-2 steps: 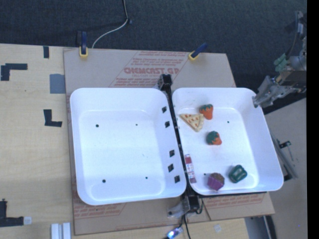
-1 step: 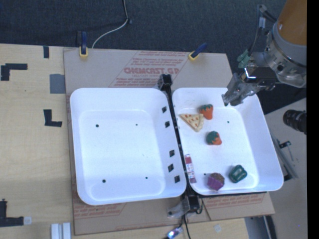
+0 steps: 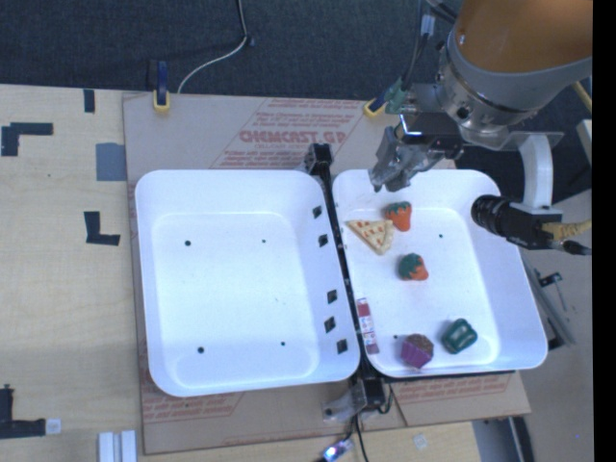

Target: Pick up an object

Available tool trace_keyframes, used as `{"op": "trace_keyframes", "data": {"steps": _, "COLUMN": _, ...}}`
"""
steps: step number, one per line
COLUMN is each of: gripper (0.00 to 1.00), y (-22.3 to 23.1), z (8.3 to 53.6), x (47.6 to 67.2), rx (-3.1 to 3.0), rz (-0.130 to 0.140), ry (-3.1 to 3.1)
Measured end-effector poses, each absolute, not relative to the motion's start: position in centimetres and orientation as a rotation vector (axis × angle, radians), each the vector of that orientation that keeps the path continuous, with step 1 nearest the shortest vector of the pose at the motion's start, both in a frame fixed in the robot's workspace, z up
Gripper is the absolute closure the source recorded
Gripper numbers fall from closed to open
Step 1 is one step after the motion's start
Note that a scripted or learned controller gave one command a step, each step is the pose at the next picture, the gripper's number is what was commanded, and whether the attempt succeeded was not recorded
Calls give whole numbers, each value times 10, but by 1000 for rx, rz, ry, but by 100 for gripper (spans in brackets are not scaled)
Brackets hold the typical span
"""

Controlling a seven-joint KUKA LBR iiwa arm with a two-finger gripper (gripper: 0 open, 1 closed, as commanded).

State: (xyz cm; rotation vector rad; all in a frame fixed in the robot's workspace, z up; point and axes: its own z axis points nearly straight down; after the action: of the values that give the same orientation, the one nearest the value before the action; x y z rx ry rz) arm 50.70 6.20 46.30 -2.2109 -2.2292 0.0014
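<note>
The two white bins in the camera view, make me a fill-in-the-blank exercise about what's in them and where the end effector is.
1. All the toy pieces lie in the ____ shallow white bin of this view.
2. The triangular tan pizza-slice toy lies beside the orange carrot-like toy, on its ____ in this view.
3. The end effector hangs over the bin's ____ edge.
4. The purple lumpy toy sits next to the ____ blocky toy.

Missing words: right; left; far; green

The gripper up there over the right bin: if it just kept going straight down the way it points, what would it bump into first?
Probably the bare floor of the right bin, just beside the orange toy. The gripper points down near it, but depth is unclear.
</note>
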Motion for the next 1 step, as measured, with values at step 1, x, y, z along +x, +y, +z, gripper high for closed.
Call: {"op": "trace_keyframes", "data": {"steps": 1, "gripper": 100, "y": 59, "z": 474, "x": 507, "rx": -2217, "rz": 2, "ry": -2226}}
